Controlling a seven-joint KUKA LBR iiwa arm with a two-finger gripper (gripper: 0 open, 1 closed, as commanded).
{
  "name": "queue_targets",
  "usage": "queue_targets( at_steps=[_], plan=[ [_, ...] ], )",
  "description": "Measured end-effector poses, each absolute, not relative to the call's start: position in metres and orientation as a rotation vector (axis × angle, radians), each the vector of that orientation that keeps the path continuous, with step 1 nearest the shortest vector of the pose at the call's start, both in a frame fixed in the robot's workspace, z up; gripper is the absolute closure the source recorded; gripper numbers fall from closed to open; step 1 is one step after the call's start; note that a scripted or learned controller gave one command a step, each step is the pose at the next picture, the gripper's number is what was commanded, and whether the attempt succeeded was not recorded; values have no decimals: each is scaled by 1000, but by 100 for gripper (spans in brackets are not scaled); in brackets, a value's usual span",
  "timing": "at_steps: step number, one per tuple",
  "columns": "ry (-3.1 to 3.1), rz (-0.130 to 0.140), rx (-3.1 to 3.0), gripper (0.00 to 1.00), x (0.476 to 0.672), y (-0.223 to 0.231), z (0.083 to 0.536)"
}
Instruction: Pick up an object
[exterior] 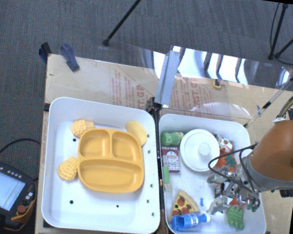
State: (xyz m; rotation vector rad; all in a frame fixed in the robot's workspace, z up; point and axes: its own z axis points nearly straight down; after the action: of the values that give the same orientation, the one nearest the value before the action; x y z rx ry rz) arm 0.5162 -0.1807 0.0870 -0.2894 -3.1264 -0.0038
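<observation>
My gripper (225, 198) reaches down into the right bin (169, 201) from the right, under the orange wrist band. It hangs over the bin's right part, close to a green toy (236, 217) and a small orange-red toy (226, 159). A blue bottle (188, 221) with a white cap lies just below-left of it. A pizza slice toy (184, 201) sits left of the gripper. Cables and the gripper body hide what lies directly beneath.
The right bin also holds a white round lid (200, 149), a green can (171, 138) and a small red-brown box (170, 159). The left bin (55, 182) holds a yellow divided plate (111, 160) with three yellow waffle-like toys around it.
</observation>
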Motion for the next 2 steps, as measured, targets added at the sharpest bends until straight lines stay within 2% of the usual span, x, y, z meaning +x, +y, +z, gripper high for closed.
queue_targets(
  at_steps=[1,2],
  plan=[
    [-3116,-4,-375,0,504,-168,87],
    [-3134,-3,-236,0,525,-210,87]
  ],
)
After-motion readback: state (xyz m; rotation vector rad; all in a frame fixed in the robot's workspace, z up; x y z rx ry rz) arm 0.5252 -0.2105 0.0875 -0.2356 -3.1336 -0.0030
